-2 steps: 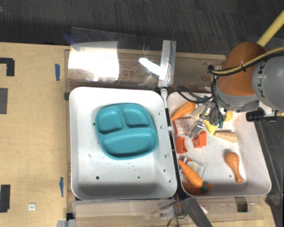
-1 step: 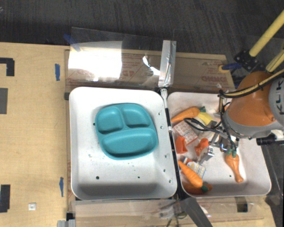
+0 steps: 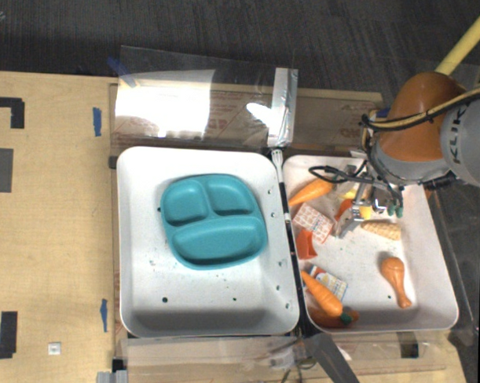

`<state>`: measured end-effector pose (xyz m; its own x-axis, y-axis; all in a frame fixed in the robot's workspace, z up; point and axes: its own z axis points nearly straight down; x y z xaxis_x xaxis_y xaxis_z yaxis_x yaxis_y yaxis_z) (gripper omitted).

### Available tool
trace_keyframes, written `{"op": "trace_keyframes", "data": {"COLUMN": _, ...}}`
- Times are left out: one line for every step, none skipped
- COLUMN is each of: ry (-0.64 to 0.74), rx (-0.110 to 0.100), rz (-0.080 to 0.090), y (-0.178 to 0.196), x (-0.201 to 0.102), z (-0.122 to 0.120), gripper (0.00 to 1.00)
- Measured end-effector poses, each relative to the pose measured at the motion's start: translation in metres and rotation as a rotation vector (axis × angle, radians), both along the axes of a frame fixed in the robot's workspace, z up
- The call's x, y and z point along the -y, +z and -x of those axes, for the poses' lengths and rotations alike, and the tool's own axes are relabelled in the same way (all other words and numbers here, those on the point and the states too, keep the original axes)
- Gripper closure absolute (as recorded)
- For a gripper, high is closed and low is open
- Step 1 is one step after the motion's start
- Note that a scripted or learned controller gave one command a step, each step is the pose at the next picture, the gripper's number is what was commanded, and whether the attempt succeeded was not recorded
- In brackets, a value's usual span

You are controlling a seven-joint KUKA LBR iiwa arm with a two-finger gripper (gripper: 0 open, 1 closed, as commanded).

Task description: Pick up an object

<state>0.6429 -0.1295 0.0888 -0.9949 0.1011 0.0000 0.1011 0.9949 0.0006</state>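
Observation:
The right bin (image 3: 430, 256) holds several toy foods. An orange carrot (image 3: 311, 191) lies at its upper left, with a pink checked wafer (image 3: 312, 221) just below it and a red-orange piece (image 3: 305, 244) under that. A tan cone (image 3: 382, 229) lies mid-bin and a brown drumstick (image 3: 396, 279) lies at the lower right. Another carrot (image 3: 323, 293) rests at the front left beside a small printed card (image 3: 333, 284). My gripper (image 3: 350, 222) hangs low over the bin's upper middle, between the wafer and the cone, with a small yellow piece (image 3: 363, 211) right beside it.
The left bin (image 3: 142, 285) carries a teal divided plate (image 3: 214, 220). A clear plastic sheet (image 3: 196, 107) and a taped strip (image 3: 282, 106) stand behind the bins. The arm's orange band (image 3: 419, 114) hangs over the right bin's back edge. Plywood bench (image 3: 42, 219) extends left.

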Motion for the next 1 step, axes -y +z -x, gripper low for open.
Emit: {"op": "trace_keyframes", "data": {"ry": 0.0, "rx": 0.0, "rz": 0.0, "y": -0.0001, "x": 0.0001, "z": 0.0, "gripper": 0.0}}
